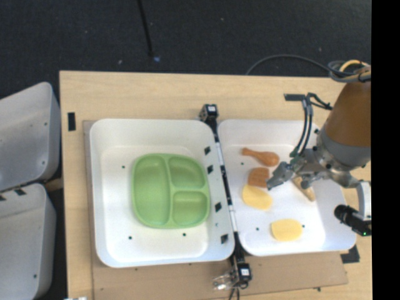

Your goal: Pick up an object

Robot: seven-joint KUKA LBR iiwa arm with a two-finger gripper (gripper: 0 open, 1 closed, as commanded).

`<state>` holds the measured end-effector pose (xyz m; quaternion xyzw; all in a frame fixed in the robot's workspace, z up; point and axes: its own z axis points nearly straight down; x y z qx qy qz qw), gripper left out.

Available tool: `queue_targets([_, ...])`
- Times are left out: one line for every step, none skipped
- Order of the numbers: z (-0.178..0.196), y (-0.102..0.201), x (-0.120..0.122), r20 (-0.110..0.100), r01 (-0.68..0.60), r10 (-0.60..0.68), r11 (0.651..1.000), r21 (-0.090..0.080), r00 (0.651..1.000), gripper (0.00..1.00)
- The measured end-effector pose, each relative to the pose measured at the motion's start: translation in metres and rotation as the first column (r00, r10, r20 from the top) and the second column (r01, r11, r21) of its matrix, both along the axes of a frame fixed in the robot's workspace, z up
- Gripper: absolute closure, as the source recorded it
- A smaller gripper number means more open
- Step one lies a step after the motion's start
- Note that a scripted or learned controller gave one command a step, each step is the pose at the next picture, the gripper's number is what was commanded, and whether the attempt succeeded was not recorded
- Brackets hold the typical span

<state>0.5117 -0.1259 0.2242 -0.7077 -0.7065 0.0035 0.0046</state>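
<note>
Two white bins sit side by side on the bench. The left bin [112, 242] holds a green divided tray [170, 189], lying flat near its middle. The right bin [325, 239] holds the candidate objects: a brown drumstick-shaped piece [260, 156] toward the far side, a brown chunk [258, 177] just nearer than it, a pale yellow round piece [257, 197] touching or slightly overlapping the chunk's near edge, and a second yellow piece [287, 230] lying alone close to the bin's near wall. A tan wedge-like item [307, 190] lies partly under the wrist; I can't identify it.

The arm comes in from the right, and the gripper [279, 177] is low over the right bin, just right of the brown chunk and the round yellow piece. Its dark fingers point left toward those two items. I cannot tell whether the jaws are open or closed, and nothing is visibly between them.

Judgement: this is the approach stage, with no grasp made. The chunk and the yellow round are crowded together, so a descent between them risks pushing both instead of enclosing one. A better target is probably the isolated yellow piece by the near wall. If the chunk is kept, centre over it, straddle its narrow axis and descend vertically before closing.
</note>
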Motion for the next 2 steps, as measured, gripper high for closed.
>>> queue_targets([0.006, 0.0, 0.003, 0.011, -0.003, 0.003, 1.0, -0.002, 1.0, 0.0])
queue_targets([-0.036, 0.0, 0.005, 0.009, -0.001, 0.001, 1.0, -0.002, 1.0, 0.0])
